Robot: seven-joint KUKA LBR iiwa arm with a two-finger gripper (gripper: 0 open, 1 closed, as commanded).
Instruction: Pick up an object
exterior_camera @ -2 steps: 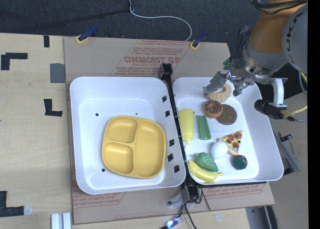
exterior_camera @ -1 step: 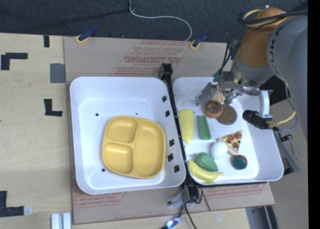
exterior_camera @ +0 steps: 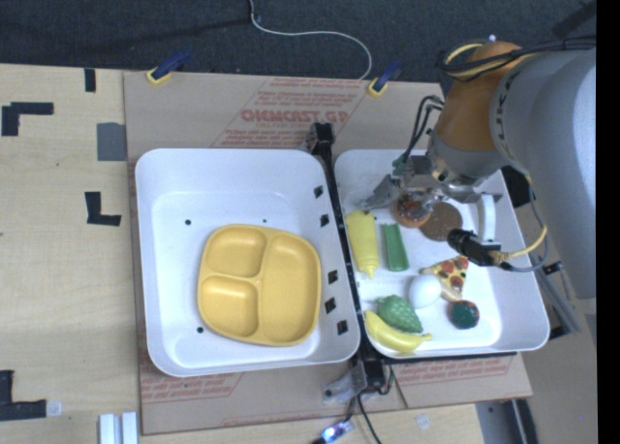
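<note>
Yellow tray (exterior_camera: pixel 260 283), green block (exterior_camera: pixel 394 247), white egg (exterior_camera: pixel 424 291), white bins (exterior_camera: pixel 155 238).

Open white floor around the yellow three-compartment plastic plate (exterior_camera: pixel 260 283) in the left bin (exterior_camera: pixel 155 238), widest along the upper edge and left side. Crowded right bin (exterior_camera: pixel 523 331): yellow corn cob (exterior_camera: pixel 363 241) touching green stick (exterior_camera: pixel 394 247), white egg (exterior_camera: pixel 424 291), pizza slice (exterior_camera: pixel 451 277), dark green ball (exterior_camera: pixel 464 314), leafy green piece (exterior_camera: pixel 398 313), banana (exterior_camera: pixel 392 334) packed closely. Upper right blocked by the grey-and-orange arm (exterior_camera: pixel 504 112).

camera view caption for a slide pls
Grey KUKA arm's gripper low in right white bin of toy food; yellow divided plate in left bin.
</note>
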